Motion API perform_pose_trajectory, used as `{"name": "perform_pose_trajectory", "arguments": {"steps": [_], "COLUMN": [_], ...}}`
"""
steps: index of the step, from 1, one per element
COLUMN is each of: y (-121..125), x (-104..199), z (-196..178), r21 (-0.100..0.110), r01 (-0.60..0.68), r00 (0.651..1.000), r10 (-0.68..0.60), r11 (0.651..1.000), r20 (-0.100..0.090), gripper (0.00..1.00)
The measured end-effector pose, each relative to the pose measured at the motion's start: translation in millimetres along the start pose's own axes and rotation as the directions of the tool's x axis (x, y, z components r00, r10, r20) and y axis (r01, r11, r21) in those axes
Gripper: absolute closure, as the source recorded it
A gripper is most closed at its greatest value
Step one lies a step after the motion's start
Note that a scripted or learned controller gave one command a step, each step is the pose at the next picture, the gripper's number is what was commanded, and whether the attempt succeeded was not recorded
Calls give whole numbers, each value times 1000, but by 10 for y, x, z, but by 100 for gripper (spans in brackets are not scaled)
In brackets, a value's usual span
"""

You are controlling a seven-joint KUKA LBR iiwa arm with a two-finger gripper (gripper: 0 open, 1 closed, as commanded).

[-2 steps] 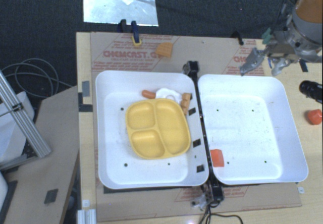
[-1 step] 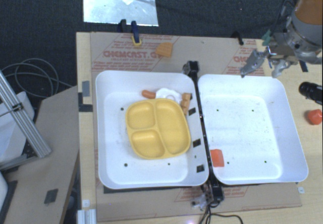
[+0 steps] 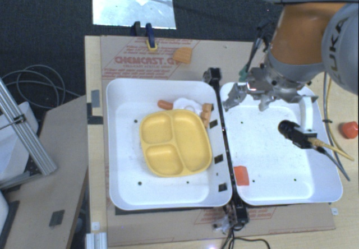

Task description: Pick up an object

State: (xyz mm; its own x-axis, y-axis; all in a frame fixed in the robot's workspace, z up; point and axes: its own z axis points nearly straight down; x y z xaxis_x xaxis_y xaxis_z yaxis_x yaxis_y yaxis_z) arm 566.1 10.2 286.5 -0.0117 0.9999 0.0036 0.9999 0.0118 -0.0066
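Observation:
My gripper (image 3: 247,100) hangs over the back left part of the right bin (image 3: 280,186), open, with nothing between its fingers. A small orange-red block (image 3: 240,175) lies at the front left of that bin, well in front of the gripper. In the left bin (image 3: 123,175) sits a yellow divided plate (image 3: 174,142). Behind the plate lie a small orange sausage shape (image 3: 165,105), a white piece (image 3: 185,104) and a tan piece (image 3: 206,112) close to the divider.
Outside the bins, an orange-brown lump (image 3: 182,55) lies on the cardboard behind the left bin. A red object (image 3: 349,129) rests on the bench right of the right bin. Black clips (image 3: 213,75) hold the seam between the bins.

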Motion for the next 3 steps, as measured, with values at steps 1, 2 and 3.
{"name": "perform_pose_trajectory", "arguments": {"steps": [1,2,3], "y": [-279,-271,-271], "x": [312,291,291], "z": [-1246,-1283,-1281], "r21": [-23,-15,-14], "r01": [-2,-2,-2], "r00": [1000,1000,1000], "r10": [2,2,2], "r11": [1000,1000,1000], "r20": [0,3,3], "gripper": [0,100,0]}}
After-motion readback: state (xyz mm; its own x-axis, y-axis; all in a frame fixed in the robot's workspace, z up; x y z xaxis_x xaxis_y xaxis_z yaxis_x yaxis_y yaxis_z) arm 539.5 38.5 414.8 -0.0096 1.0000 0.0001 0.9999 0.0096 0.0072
